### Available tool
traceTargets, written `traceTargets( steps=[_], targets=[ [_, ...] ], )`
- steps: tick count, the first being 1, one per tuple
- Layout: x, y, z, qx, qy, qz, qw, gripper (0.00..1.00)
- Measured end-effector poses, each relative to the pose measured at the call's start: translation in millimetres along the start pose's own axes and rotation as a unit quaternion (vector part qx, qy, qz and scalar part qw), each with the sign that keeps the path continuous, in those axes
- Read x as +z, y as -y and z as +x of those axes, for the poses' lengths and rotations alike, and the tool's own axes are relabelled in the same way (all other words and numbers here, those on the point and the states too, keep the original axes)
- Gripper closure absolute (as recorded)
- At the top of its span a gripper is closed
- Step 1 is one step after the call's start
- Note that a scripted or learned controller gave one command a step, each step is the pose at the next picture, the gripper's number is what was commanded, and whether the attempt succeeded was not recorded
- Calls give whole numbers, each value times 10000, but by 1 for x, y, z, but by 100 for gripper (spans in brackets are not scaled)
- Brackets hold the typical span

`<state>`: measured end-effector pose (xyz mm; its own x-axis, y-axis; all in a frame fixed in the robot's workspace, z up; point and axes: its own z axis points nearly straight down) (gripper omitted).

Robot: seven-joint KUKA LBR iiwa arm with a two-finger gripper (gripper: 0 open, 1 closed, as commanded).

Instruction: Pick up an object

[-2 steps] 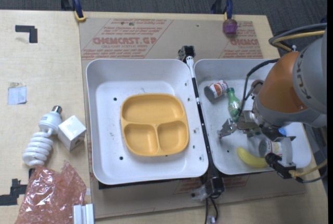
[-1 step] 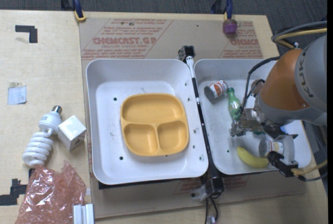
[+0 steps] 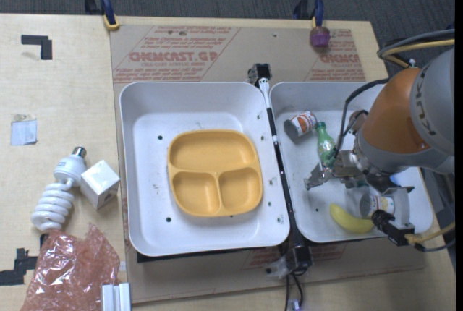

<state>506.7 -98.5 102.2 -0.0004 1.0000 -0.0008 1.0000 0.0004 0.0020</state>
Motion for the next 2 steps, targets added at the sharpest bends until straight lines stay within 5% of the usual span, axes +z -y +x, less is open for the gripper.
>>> traceTargets(
  steps=[1,2],
  targets=[
    [10,29,2,12,-5,12,10000,0],
    [0,28,1,17,-1,0,10000,100]
  ],
)
